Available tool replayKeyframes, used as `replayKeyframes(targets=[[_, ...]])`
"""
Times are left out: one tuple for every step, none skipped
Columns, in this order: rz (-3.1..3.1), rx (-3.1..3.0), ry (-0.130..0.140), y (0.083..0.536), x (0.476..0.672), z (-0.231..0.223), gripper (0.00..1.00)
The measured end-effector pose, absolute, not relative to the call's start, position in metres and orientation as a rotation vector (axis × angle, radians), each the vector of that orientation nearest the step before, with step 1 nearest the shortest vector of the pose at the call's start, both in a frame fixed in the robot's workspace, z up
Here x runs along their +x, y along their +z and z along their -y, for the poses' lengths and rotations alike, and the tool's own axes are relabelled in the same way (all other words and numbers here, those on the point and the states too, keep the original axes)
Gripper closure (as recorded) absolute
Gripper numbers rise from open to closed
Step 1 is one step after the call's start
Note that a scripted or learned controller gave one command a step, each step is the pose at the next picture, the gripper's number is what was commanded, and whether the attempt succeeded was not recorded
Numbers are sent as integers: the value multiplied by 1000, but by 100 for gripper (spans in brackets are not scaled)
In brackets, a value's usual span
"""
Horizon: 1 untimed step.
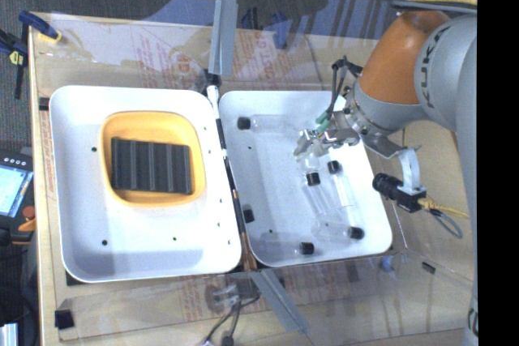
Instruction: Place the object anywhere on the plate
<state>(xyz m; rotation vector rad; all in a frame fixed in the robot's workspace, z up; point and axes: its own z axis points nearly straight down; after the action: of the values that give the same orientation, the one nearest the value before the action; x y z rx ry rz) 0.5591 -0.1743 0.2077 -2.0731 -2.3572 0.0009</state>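
Nearest, along the bottom of the frame, the bench (340, 300) is showing its taped, clear-covered surface under the front rims of two white bins lying side by side. One is the left bin (69, 182) and one is the right bin (268, 198), and their inner walls are almost touching at the frame's middle.

Further up, in the left bin, a single yellow plate (154, 124) is sitting slightly above that bin's middle. One dark ribbed block (152, 166) is lying flat on the plate, inside its rim. Its long axis is running left to right across the frame, roughly parallel to the bin's front edge, while its ribs are running top to bottom across it. About four ribs are showing. Neither end is looking different from the other, so no pointing direction can be told.

At about the same depth, one gripper (331, 190) is hanging over the right half of the right bin, well apart from the block and the plate. Whether it is open or closed cannot be told, since its parts are looking clear against the white floor. Nothing is showing in its hold.

Farther back, at the upper right of the frame, the one grey arm (438, 85) is reaching in, its orange band (397, 53) sitting just above the wrist.
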Motion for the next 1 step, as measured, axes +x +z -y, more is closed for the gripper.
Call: replayKeyframes(targets=[[2552, -1824, 4, 213, 573, 100, 100]])
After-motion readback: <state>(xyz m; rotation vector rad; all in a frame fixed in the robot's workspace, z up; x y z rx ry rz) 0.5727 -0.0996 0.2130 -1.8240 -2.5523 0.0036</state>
